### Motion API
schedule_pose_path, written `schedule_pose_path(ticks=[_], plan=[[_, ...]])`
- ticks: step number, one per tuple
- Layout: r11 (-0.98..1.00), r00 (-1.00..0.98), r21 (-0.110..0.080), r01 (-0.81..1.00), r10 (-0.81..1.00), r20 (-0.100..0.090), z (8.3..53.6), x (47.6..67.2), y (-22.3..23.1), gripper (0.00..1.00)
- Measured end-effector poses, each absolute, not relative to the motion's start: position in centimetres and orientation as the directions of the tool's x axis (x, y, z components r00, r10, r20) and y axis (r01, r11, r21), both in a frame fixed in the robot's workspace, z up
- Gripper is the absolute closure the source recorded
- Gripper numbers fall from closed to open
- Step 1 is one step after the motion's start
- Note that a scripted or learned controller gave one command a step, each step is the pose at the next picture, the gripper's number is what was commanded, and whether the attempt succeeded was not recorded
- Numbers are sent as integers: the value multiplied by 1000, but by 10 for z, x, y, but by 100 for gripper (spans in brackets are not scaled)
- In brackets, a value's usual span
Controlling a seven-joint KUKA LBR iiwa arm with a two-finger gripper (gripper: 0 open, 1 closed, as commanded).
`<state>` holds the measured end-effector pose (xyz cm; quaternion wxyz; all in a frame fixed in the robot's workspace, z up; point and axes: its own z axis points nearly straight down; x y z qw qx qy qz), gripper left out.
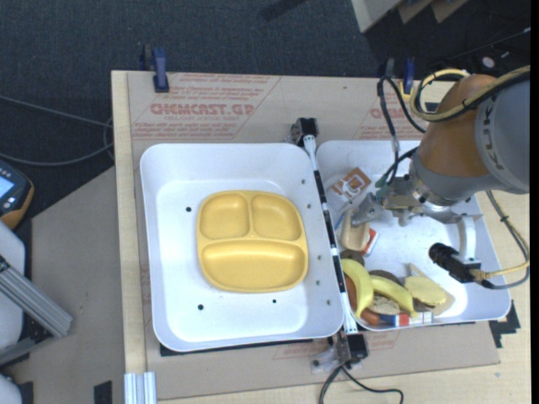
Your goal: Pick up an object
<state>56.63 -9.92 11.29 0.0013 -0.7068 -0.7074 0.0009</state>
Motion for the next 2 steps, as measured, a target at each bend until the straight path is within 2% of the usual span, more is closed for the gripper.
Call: schedule_pose_path(ticks=[1, 2], plan=[[-1, 1, 17, 1000, 1000, -1, 106, 570, -95, 0], [-1, 1, 26, 1000, 1000, 2, 99, 568, -94, 0]])
